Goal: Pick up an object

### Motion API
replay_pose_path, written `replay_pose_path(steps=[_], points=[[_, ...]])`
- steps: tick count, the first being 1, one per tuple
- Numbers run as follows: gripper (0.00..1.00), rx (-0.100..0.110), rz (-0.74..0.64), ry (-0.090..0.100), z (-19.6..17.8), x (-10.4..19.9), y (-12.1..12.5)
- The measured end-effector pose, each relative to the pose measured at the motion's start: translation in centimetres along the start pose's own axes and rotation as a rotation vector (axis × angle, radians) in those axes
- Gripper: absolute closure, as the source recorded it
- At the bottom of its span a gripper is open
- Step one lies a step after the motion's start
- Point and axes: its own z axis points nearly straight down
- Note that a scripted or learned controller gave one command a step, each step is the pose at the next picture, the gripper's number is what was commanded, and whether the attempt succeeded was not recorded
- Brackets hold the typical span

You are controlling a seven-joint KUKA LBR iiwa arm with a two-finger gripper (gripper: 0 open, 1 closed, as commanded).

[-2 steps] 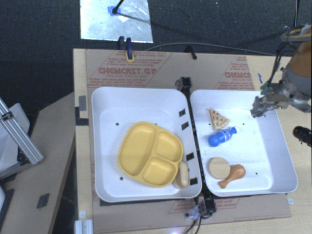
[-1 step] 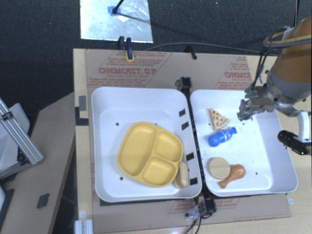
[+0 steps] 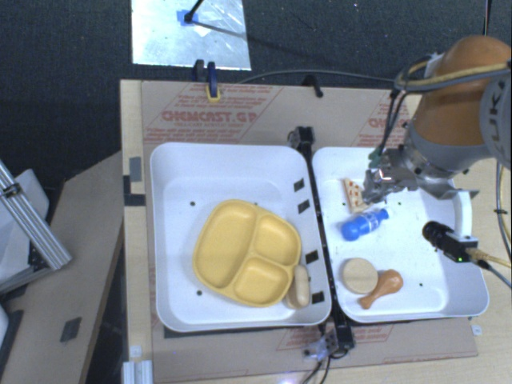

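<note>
i see my claw (image 3: 376, 189) low in the right bin (image 3: 468, 298), just above the blue bottle (image 3: 364, 223), likely lining up a grab; its opening i cannot tell.

- One fixed camera looks down at a slant on the desk (image 3: 240, 106) from above, far enough off to take in both white bins whole.
- The left bin (image 3: 172, 214) sits toward 9 o'clock of centre, the right bin (image 3: 468, 294) toward 3 o'clock.
- The far desk edge lies at 12 o'clock, the near edge at 6.
- The arm (image 3: 464, 94) enters from 2 o'clock.
</note>
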Motion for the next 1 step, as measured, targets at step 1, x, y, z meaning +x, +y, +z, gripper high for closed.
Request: replay_pose_path(steps=[1], points=[[1.0,0.0,0.0,-0.001,-0.38,4.69,-0.96]])
